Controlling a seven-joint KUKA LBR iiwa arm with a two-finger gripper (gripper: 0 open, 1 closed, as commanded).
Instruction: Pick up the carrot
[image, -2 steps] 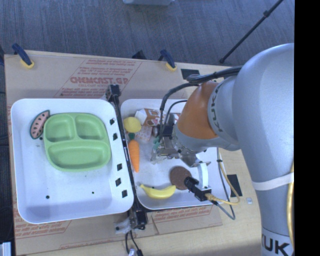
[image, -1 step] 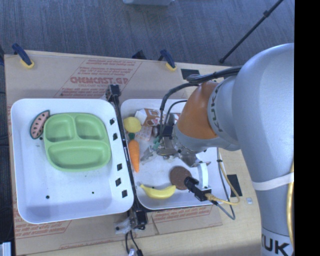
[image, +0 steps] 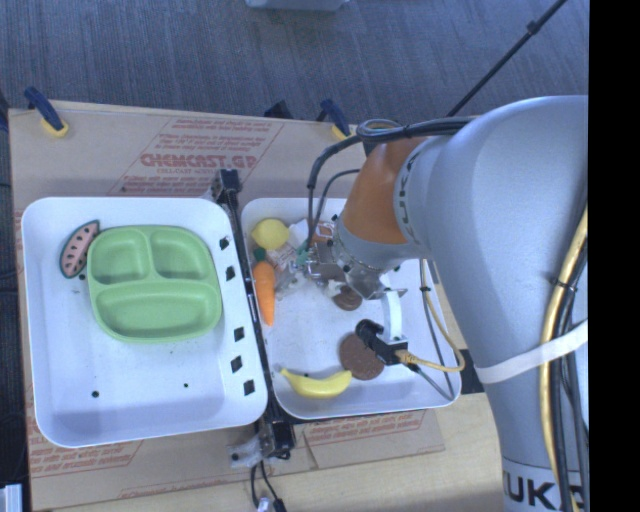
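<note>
The orange carrot (image: 264, 291) lies lengthwise along the left wall of the right bin (image: 312, 330), its green-tipped top toward the far end. My gripper (image: 293, 264) hangs low over the bin's far left part, just right of the carrot's upper end and close to it. The wrist and the arm's orange band (image: 375, 200) hide the bin's far right corner. I see nothing lifted off the floor of the bin.
A yellow lemon (image: 270, 234) sits just beyond the carrot. A banana (image: 318, 382) lies at the near edge, a brown round cookie (image: 360, 357) beside it, another brown piece (image: 347, 298) under the wrist. The left bin (image: 50, 380) holds a green divided plate (image: 155, 281) and a watermelon slice (image: 78, 248).
</note>
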